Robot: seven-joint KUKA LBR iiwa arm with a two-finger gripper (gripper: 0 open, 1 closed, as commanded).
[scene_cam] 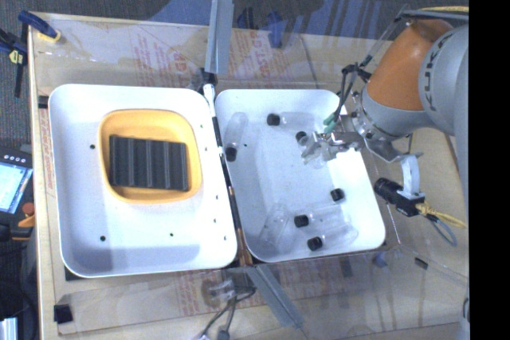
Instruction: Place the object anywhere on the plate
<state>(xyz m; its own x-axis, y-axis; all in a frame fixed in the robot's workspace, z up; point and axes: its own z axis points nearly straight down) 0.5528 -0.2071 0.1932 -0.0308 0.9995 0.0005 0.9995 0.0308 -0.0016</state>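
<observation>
Two white bins sit side by side. Left bin (72, 235) has a yellow plate (149, 123) w/ a dark ridged block (150, 163) on it. Right bin (263, 171) has clear bottles w/ black caps (319, 228). Gripper (319, 149) is low over right bin's top right; can't tell its state.

Grey arm (442, 84) reaching in from the right, orange band above the wrist, gripper (319, 146) angled down-left ahead of it
</observation>
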